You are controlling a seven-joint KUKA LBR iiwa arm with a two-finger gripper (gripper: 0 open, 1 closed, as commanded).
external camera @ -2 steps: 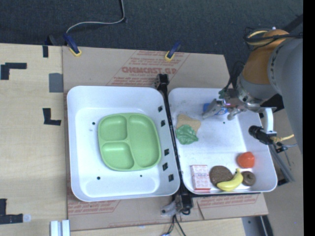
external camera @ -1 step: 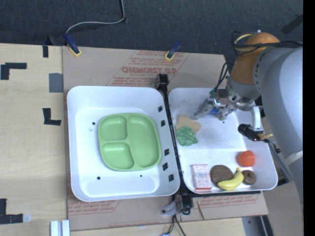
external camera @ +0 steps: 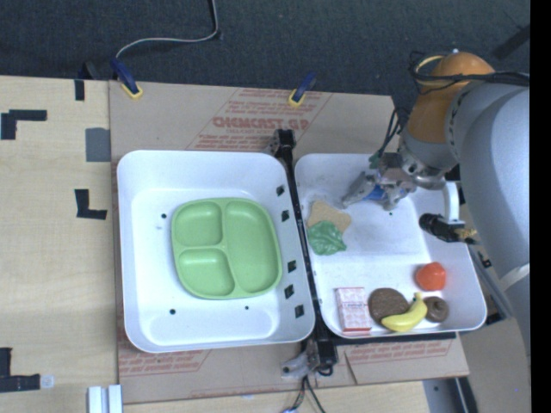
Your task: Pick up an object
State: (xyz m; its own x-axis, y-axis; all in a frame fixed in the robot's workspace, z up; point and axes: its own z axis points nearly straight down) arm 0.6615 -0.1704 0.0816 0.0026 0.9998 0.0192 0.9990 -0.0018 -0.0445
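Low over the upper part of the right shallow white plastic bin hangs the two-finger metal gripper. Its grey fingers point toward the left, spread apart at a moderate width, and nothing sits between them. Something small and blue shows at the gripper's base, but I cannot tell if it is a part of the tool or an object behind it. The fingertips are near the flat tan cracker-like piece, not touching it.

Just below this piece lies the crumpled green leafy toy, touching its lower edge. Along the bottom of the same bin there are the small pink-and-white box, the round brown cookie-like disc, the yellow toy banana which overlaps it, and a small dark brown ring-shaped piece. The orange-red toy tomato rests above them, near the right wall.

The left shallow white plastic bin holds the light green divided plate, lying flat in its middle.

Both bins stand on a brown cardboard sheet with red printing, fixed with blue-and-yellow clamps. To the left is the pale wooden bench top with black tape marks. Behind it is dark carpet with a thin white cable.
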